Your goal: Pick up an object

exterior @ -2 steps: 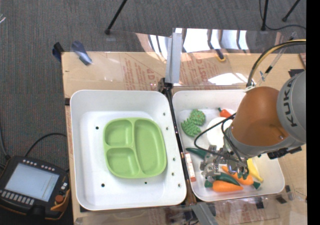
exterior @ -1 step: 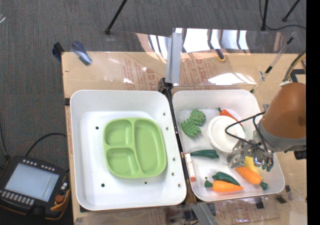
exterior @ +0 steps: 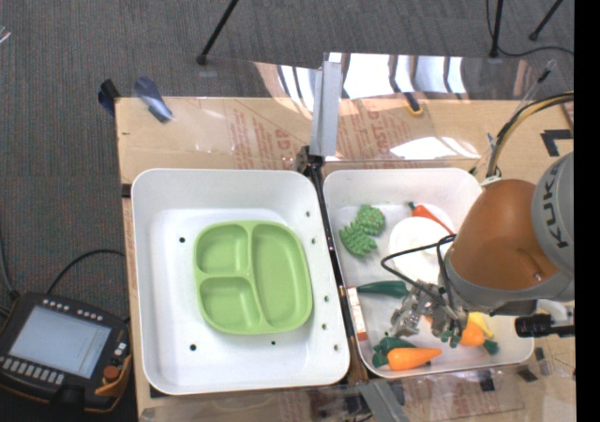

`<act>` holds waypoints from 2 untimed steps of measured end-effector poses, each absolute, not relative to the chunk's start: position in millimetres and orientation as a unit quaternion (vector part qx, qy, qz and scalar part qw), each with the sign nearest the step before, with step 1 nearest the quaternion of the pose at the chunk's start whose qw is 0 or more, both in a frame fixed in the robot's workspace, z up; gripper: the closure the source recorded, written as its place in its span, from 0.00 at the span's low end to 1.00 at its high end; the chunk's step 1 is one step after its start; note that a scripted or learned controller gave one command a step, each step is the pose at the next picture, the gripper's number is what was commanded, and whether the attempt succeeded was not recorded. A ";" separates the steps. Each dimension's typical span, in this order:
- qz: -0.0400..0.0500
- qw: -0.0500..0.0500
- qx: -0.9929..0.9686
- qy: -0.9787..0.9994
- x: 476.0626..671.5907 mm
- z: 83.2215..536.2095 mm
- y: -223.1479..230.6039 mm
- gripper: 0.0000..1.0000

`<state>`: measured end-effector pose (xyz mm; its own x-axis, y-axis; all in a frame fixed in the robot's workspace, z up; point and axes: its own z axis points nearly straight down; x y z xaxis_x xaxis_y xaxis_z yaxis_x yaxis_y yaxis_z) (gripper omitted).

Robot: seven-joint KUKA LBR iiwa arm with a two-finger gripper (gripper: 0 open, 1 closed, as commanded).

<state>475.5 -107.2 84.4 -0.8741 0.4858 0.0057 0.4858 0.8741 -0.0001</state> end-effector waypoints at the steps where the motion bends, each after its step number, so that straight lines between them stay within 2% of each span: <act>1: 0.000 0.002 -0.349 -0.937 555.1 84.8 -94.4 0.00; 2: 0.000 0.001 -0.364 -0.931 634.0 85.3 -84.8 0.00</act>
